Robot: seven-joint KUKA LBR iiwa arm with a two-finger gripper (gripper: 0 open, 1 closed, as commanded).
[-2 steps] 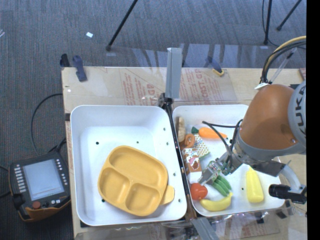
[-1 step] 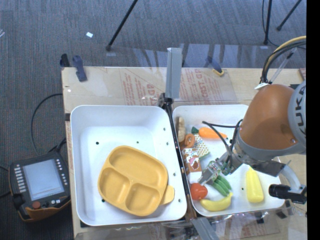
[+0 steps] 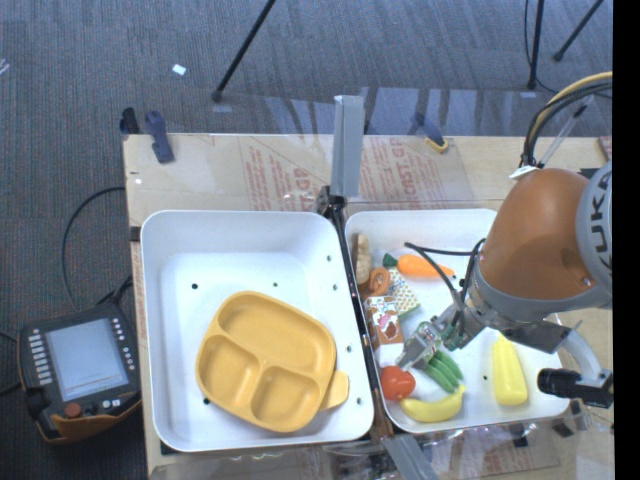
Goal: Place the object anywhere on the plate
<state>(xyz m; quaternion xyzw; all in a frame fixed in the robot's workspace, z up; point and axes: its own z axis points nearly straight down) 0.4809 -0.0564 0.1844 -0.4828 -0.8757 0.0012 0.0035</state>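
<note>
1. I am seeing the plate (image 3: 266,360), a yellow tray with three compartments and a small tab at its right edge, lying flat in the left bin (image 3: 170,268), turned slightly askew.
2. I am seeing the toy foods sitting in the right bin (image 3: 450,220): a carrot (image 3: 424,266), a red tomato (image 3: 397,382), a banana (image 3: 434,407), a green pod (image 3: 444,369) and a yellow corn cob (image 3: 508,371).
3. I am not picking out which one is the object.

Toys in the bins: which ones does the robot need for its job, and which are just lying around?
For the job:
- yellow plate
- end effector
- toy food it may pick

Just lying about:
- handheld screen
- blue clamp
- tripod legs
</note>
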